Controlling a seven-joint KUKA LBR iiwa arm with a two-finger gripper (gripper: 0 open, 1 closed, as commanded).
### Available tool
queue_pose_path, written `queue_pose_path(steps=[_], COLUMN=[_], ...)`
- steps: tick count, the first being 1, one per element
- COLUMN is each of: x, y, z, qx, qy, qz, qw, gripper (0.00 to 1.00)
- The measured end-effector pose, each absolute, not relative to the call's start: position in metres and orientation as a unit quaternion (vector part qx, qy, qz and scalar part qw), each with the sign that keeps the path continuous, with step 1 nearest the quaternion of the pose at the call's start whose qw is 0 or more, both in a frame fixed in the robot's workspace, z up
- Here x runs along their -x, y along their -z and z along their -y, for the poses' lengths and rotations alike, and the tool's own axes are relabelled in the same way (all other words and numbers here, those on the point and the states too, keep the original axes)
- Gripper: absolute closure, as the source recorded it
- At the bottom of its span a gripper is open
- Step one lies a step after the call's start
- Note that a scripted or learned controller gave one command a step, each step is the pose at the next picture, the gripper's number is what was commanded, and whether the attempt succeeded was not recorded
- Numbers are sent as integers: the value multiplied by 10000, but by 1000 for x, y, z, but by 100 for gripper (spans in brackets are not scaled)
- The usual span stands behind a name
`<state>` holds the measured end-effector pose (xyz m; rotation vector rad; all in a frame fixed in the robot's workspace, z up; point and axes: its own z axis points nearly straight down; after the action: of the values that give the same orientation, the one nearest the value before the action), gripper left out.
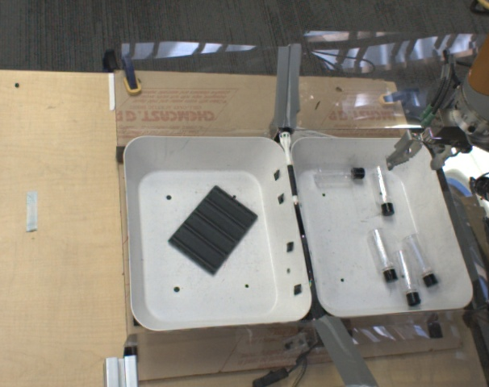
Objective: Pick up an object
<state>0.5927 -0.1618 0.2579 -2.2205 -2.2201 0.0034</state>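
Grey gripper [416,149] hovers spread at two o'clock, holding nothing (clear tubes [383,192] below untouched); the pick is not yet begun.

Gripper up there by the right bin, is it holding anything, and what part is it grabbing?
Nothing. The gripper hangs over the right bin's top right corner with its fingers open, and no clear tube sits between them.

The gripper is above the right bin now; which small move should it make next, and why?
Probably descend left toward the nearest tube. The gripper hangs at the right bin's upper right edge with nothing between its fingers, and clear black-capped tubes lie just below it.
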Motion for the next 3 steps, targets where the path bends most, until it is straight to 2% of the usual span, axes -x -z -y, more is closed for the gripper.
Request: queue_pose_path(steps=[1,2,3], x=[-625,-592,-592], y=[-136,-91,-101], z=[162,180,182], qx=[6783,6741,6756], qy=[-8,-5,-6], qz=[7348,7386,7373], qw=[4,4,3], gripper=[0,0,100])
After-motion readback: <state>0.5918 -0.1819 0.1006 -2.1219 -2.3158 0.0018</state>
